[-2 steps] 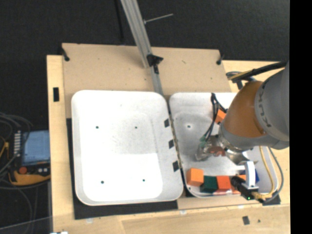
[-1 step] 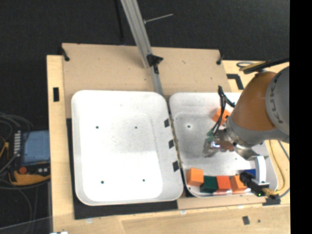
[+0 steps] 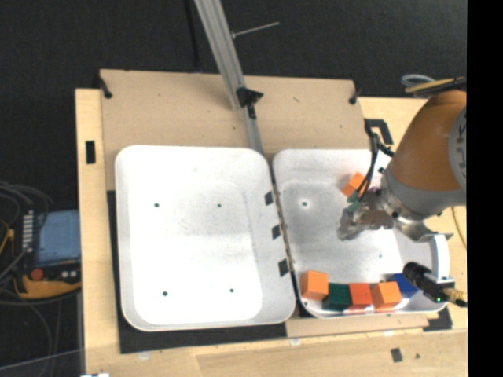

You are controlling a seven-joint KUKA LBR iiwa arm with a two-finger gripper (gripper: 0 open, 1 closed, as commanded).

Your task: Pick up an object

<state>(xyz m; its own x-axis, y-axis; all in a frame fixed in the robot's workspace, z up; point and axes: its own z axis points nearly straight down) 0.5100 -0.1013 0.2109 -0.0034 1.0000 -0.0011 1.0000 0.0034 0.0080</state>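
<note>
In the right bin [image 3: 314, 179], my gripper [image 3: 351, 225] hangs low over the middle of the floor, reaching in from the right. A small orange block [image 3: 353, 184] lies just above it, close to the wrist and apart from the fingertips. Along the bin's front wall sits a row of blocks: an orange one [image 3: 316, 283], a dark green one [image 3: 339, 296], two more orange ones [image 3: 361, 294] [image 3: 386, 294] and a blue one [image 3: 405, 285]. Nothing shows between the fingers.
The left bin [image 3: 196, 234] lies beside the right one, joined by dark clips at the shared edge. A metal rail [image 3: 224, 45] slants down from the top to the bins' back. A blue box [image 3: 59, 238] and cables sit off the bench at left.
</note>
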